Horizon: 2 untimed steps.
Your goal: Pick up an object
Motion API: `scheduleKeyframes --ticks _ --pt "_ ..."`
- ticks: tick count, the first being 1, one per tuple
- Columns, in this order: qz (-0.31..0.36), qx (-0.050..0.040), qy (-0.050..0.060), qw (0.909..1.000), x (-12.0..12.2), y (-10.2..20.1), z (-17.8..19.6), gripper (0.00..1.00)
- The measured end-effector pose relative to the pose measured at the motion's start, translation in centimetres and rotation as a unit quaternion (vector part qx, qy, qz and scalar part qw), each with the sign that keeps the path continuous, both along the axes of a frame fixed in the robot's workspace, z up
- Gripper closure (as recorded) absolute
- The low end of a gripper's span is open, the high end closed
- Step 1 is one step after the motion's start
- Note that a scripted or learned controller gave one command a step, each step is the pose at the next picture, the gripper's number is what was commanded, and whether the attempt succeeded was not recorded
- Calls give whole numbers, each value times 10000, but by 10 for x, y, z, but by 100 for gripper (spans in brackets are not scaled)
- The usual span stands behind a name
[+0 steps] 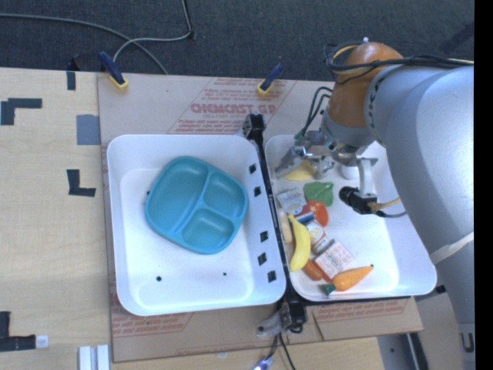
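Arm [431, 153] runs off right edge, covers back-right part of right bin [408, 272]. Pincer [308, 157] sits low among toys at bin's far end; fingertips too small & cluttered to read. Yellow thing [297, 175] under it partly hidden, can't tell what it is. Small packets [333, 257] near banana [299, 243]: labels too tiny. Tabletop [46, 230] cut off at left & bottom.

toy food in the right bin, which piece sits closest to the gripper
The pale yellow piece at the bin's far end, just beneath the gripper. The green piece, banana and carrot lie farther toward the near rim.
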State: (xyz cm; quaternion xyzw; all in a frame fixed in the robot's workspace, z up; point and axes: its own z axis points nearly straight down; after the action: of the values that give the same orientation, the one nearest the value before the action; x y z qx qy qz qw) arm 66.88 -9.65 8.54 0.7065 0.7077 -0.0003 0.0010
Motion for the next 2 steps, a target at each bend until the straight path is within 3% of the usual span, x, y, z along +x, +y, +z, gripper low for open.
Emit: scheduleKeyframes --ticks 2 --pt "-2 1 0 10000 0 -1 0 0"
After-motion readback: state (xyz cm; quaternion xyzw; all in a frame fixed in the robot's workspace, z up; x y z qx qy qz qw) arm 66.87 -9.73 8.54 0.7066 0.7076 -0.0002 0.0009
